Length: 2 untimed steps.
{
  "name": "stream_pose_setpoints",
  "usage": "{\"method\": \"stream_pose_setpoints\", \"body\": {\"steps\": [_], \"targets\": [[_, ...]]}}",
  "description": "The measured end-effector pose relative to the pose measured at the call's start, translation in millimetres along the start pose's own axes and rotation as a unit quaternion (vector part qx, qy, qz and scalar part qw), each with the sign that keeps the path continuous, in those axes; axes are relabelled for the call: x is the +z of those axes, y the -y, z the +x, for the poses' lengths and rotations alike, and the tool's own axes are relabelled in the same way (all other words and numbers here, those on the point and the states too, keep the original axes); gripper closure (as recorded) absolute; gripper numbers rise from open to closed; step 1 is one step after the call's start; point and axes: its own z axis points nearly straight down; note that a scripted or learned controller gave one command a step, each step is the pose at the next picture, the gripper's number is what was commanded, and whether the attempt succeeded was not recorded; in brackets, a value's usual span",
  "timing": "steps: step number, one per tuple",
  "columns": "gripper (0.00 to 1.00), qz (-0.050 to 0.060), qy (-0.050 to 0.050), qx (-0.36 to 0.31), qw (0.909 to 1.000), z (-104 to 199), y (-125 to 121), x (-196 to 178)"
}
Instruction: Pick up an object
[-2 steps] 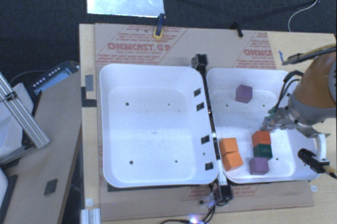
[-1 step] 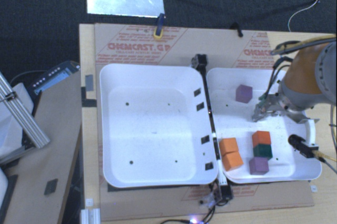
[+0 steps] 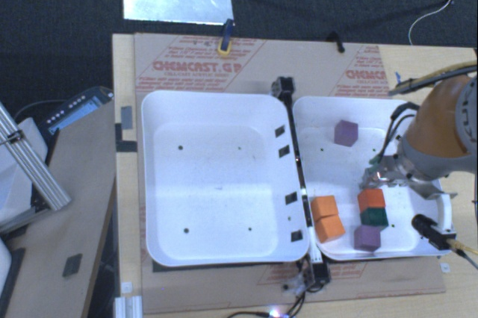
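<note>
Orange block [image 3: 371,199]: in right bin [image 3: 321,119], just below gripper [image 3: 382,176], touching dark green block [image 3: 375,217] beneath it.
Gripper: low over right bin, above orange block; grip state impossible to tell.
Purple cubes: one [image 3: 346,133] well up-left of gripper, another [image 3: 367,237] near front wall.
Orange pieces [image 3: 327,217]: by divider.

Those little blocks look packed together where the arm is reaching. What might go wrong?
1. The gripper sits just above the red block, which touches the green block and, below that, a purple block. Closing may nudge the neighbours or catch two at once.
2. The orange blocks lie near the bin wall; a push could jam blocks against it.
</note>
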Motion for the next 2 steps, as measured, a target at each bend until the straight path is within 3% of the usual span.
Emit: {"method": "stream_pose_setpoints", "body": {"steps": [1,2], "targets": [[1.00,-0.002,0.001,-0.003,1.0000,14,-29,-1],[1.00,-0.001,0.000,-0.002,1.0000,29,-24,0]]}}
